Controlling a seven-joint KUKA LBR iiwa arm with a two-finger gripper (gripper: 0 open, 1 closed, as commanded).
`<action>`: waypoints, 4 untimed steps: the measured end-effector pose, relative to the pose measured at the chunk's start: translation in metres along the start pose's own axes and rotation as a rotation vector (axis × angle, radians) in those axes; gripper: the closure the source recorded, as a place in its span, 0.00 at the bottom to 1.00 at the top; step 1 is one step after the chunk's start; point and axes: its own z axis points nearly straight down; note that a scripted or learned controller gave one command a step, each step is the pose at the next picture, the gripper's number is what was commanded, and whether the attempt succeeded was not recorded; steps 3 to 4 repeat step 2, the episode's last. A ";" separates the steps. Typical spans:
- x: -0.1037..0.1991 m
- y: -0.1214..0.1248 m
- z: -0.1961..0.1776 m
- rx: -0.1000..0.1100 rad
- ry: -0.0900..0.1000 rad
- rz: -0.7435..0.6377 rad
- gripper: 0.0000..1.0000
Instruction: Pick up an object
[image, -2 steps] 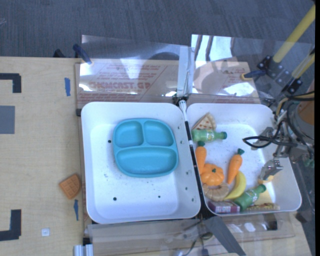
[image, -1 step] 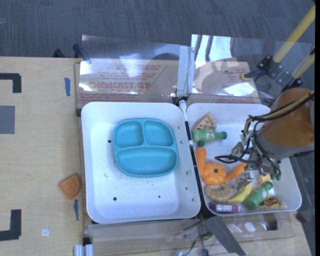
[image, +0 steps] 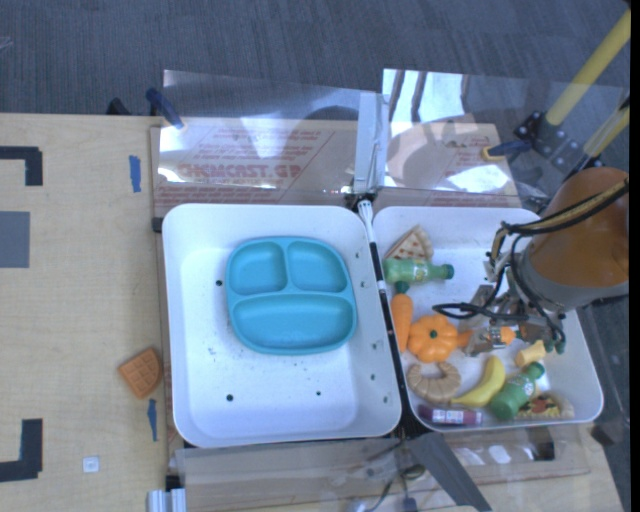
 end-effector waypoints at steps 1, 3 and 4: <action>0.001 -0.085 -0.015 -0.007 0.020 -0.426 1.00; -0.020 0.014 -0.130 -0.007 0.012 -0.322 1.00; -0.020 0.014 -0.130 -0.007 0.012 -0.322 1.00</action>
